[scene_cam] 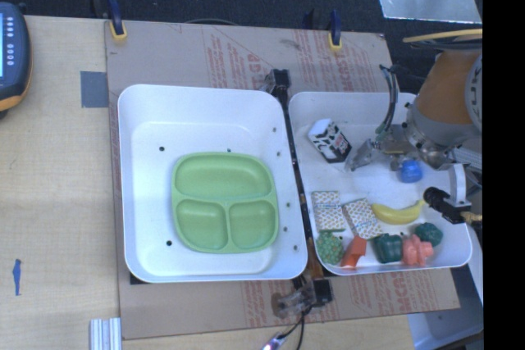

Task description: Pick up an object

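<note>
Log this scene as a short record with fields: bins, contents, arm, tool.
left bin: holds a green divided plate
right bin: black-and-white toy cow, blue ball, banana, two patterned waffles, broccoli, carrot, more small toys along the near wall
arm: reaches in from the right, over the right bin
tool: low over the right bin, between cow and ball; grip state unclear

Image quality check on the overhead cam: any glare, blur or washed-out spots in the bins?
Camera view: lighting is even and bright; the left bin is near white with only soft shading at its walls, and the green tray reads clearly. The small items along the right bin's front edge, like the banana, are soft and low in detail. The arm is slightly blurred. The background beyond the bench is dark.
</note>
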